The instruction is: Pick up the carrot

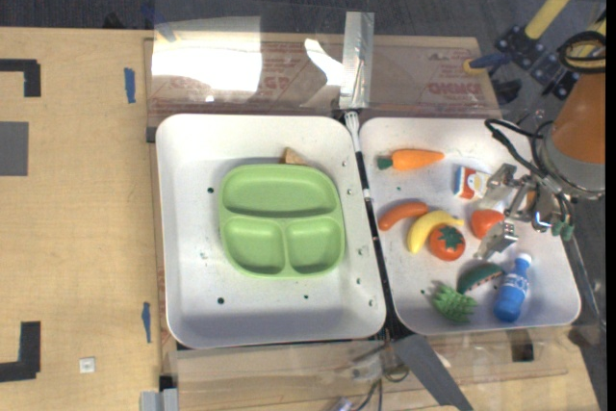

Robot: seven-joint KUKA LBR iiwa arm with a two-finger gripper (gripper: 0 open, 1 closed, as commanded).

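Note:
The carrot (411,160), orange with a green stub at its left end, lies on its side near the back of the right bin (558,311). My gripper (500,209) hovers over the right side of that bin, well to the right of the carrot and a little nearer the front. It is open, with one metal finger (501,176) toward the back and the other toward the front. A small orange-red toy (486,222) lies between the fingers, and neither finger is closed on it.
The right bin also holds a red pepper (401,213), banana (426,228), tomato (447,244), small carton (467,181), blue bottle (513,288), dark green vegetable (478,277) and broccoli (454,304). A green divided plate (283,218) sits in the left bin (183,236).

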